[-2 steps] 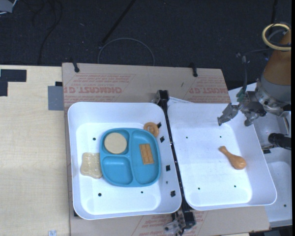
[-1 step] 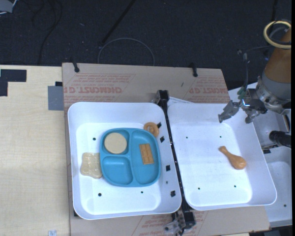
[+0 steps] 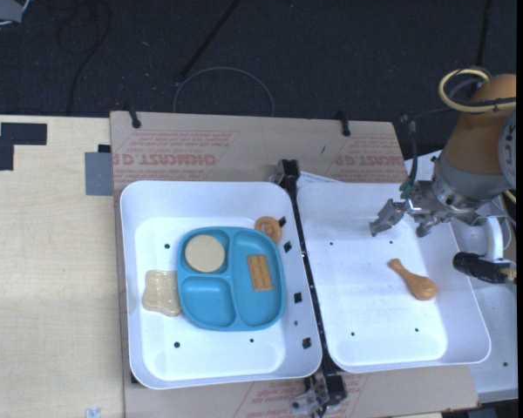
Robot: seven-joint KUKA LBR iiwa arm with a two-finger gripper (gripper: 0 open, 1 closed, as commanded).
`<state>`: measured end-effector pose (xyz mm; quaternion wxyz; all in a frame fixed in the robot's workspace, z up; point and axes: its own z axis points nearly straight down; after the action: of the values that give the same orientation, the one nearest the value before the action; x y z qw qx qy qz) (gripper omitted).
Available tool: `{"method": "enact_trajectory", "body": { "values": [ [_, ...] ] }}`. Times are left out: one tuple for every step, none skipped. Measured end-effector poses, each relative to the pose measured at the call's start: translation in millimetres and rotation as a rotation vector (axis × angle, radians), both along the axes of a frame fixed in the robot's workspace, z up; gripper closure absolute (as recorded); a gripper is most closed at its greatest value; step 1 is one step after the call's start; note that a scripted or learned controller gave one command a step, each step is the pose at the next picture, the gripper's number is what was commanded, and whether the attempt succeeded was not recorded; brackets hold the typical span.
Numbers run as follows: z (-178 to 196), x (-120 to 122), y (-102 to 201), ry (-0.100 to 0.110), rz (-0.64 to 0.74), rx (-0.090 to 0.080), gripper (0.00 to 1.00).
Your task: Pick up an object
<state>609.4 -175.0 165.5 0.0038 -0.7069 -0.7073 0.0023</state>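
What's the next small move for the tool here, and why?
Probably shift the tool toward the wooden spoon and lower over it. The tool hangs open with nothing between its fingers above the right bin, and the spoon lies loose on the floor there, the closest object. The blue tray and food pieces sit in the left bin, farther off.
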Motion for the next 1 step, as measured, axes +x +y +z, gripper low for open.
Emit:
{"method": "enact_trajectory", "body": {
  "values": [
    [-44.3, 4.0, 2.6, -0.003, 0.002, -0.001, 0.0]
  ]
}}
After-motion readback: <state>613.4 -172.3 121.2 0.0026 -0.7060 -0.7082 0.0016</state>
